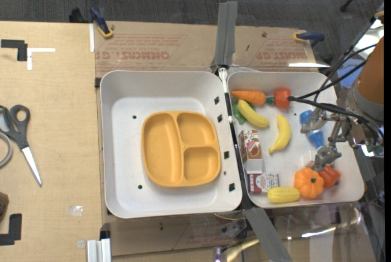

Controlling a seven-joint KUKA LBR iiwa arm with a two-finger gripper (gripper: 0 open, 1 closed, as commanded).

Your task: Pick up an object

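Note:
The right bin (349,151) holds several toy foods: a carrot (249,96), a red tomato (281,98), two bananas (252,113) (280,134), a brown packet (251,146), a red and white carton (264,181), a corn cob (283,195), an orange pumpkin (308,183) and a red pepper (330,175). A blue object (314,132) lies near the bin's right side. My gripper (319,138) hangs over that spot, open. One finger (313,118) is at the blue object's far end and the other finger (324,158) is just above the red pepper. Nothing is lifted.
The left bin (116,132) carries a yellow divided plate (181,148). Scissors (21,141) lie on the wooden bench at far left. Cables (317,93) run across the right bin's back corner. The bins' shared rim (231,138) divides the two.

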